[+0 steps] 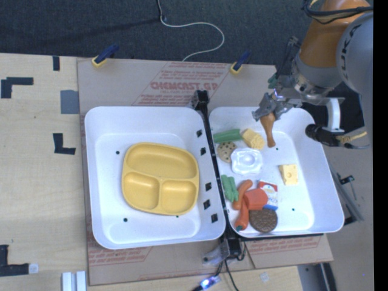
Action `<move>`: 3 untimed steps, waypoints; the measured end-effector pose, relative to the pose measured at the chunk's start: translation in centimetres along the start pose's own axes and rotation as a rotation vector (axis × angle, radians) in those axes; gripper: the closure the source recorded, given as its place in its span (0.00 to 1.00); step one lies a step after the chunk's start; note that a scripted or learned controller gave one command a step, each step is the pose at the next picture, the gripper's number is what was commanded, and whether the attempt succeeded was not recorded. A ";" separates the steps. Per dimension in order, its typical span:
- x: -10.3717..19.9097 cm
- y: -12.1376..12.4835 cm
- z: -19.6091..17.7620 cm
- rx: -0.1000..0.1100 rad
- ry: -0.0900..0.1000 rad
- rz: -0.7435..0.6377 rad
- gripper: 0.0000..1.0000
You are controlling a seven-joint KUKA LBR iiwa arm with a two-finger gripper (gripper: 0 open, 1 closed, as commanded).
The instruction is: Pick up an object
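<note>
Cardboard lay under two white bins; over the right bin (315, 180) the gripper (271, 109) had closed on an orange stick (268, 130), apparently lifted; next call: raise it clear

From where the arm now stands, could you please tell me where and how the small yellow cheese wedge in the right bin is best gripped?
Grip the small yellow cheese wedge across its two flat side faces, coming straight down from above. It lies flat and alone on the right white bin floor, apart from the food pile to its left, so there looks to be room for fingers on both sides. The gripper sits above the bin's far side.
</note>
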State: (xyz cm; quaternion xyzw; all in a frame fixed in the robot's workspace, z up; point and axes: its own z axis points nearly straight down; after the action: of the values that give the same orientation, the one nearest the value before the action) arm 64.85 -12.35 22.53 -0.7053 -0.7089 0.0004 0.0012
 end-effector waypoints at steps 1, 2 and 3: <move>6.3 -0.9 0.0 0.001 0.000 0.000 1.00; 5.4 -0.9 -0.6 -0.001 -0.001 0.004 1.00; 5.7 -1.1 -0.8 0.000 0.000 0.003 1.00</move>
State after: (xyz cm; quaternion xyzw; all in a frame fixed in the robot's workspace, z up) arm 63.70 -6.64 23.34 -0.7063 -0.7079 0.0005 0.0010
